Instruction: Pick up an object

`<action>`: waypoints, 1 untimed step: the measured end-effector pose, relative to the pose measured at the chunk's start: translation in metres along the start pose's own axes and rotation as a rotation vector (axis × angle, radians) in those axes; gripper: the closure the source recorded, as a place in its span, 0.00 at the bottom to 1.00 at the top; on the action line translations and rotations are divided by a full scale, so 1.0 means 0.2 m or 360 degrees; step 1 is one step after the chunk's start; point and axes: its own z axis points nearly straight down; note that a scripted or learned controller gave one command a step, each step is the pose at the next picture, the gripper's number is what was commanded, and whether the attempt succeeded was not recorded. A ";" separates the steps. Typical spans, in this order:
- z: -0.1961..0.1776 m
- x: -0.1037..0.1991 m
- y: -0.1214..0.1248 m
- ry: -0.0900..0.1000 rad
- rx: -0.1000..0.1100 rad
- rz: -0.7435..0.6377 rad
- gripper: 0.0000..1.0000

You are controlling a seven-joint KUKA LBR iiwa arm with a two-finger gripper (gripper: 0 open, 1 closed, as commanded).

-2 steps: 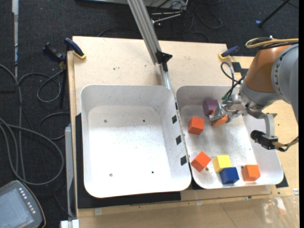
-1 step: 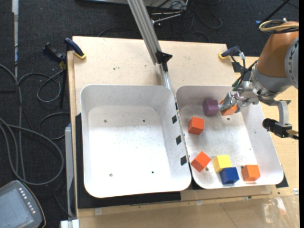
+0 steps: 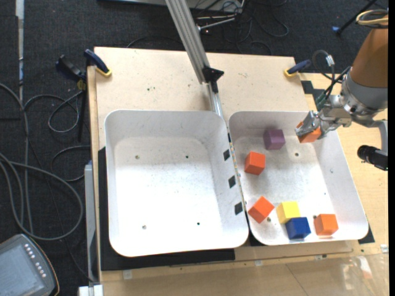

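I see my gripper [image 3: 310, 132] over the upper right of the right-hand bin [image 3: 345, 184], clamped on a small orange block [image 3: 308, 134] that shows between its fingers, lifted off the floor. The block looks light, rigid, and smooth-faced, so I judge flat opposite faces the right hold; a skewed grip could let it twist out. Just to the gripper's left lies a purple cube [image 3: 274, 139]; further down-left an orange cube [image 3: 254, 163]. Well below the gripper sit another orange cube [image 3: 261, 209], a yellow cube [image 3: 287, 211], a blue cube [image 3: 297, 227] and an orange one [image 3: 326, 224].
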 end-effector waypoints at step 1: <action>-0.23 -0.04 0.02 -0.0001 -0.0001 -0.0005 1.00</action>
